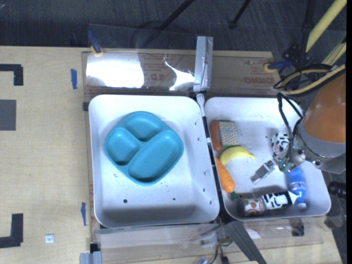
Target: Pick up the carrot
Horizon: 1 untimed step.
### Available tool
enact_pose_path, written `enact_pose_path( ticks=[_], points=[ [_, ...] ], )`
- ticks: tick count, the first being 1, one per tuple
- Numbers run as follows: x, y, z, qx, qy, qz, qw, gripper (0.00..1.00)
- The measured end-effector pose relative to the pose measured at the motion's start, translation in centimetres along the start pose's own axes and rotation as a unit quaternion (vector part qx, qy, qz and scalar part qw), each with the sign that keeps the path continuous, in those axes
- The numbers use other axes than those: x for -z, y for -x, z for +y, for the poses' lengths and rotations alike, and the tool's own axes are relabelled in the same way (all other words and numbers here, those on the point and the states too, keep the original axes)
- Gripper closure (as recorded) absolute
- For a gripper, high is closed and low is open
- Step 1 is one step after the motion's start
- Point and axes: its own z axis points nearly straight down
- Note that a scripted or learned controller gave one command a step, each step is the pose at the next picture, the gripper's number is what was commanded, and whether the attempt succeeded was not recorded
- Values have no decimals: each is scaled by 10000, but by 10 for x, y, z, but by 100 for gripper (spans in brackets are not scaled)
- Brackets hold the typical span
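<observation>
The orange carrot (225,178) lies lengthwise along the left wall of the right bin (250,106), just below a yellow banana-like fruit (237,154). My gripper (263,171) hangs over the middle of that bin, right of the carrot and apart from it. Its grey tip points down-left toward the carrot's lower end. I see nothing held in it. The arm's orange band (330,114) is at the right edge.
The right bin also holds a tan sponge-like block (228,132), a cow-patterned item (280,143), a blue bottle (297,183) and a dark can (268,201) along the front wall. A blue divided plate (144,146) sits in the left bin (104,202).
</observation>
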Motion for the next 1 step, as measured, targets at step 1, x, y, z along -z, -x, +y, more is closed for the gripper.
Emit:
enact_pose_path(
  ticks=[1],
  points=[
    [-100, -2, 13, -122, 35, -30, 9999, 0]
  ],
)
